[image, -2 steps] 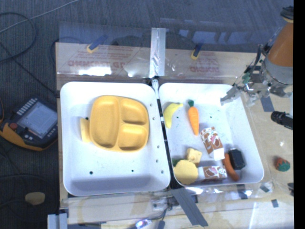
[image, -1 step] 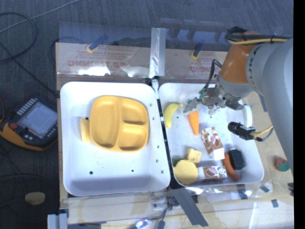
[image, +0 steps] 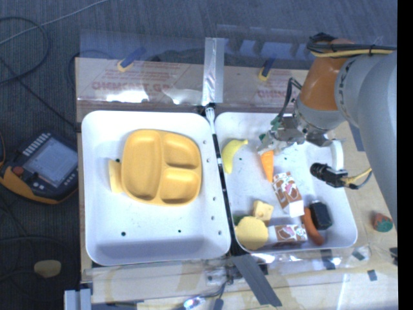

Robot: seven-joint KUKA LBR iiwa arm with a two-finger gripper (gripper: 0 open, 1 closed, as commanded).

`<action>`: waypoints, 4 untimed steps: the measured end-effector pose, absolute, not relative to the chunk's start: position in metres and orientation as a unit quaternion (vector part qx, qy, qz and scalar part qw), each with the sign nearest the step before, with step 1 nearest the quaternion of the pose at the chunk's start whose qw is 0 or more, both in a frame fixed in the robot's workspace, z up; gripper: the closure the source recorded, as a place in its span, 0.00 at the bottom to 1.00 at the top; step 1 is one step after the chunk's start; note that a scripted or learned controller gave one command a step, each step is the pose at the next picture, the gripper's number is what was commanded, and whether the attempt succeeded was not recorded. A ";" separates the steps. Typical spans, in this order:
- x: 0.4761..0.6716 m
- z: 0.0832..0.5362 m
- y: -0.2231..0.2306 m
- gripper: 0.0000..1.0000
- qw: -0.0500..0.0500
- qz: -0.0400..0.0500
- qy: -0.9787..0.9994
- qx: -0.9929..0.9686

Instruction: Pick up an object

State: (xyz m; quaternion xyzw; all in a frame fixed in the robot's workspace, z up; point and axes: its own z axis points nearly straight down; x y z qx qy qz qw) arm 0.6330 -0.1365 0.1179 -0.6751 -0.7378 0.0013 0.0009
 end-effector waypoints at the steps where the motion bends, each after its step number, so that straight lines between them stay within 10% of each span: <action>1: 0.633 0.118 -0.136 0.00 0.001 0.001 -0.738 -0.675; 2: 0.601 0.090 -0.150 0.00 -0.005 -0.003 -0.773 -0.634; 3: 0.602 0.101 -0.149 1.00 -0.006 -0.005 -0.773 -0.634; 4: 0.642 0.184 -0.080 1.00 0.000 0.001 -0.775 -0.631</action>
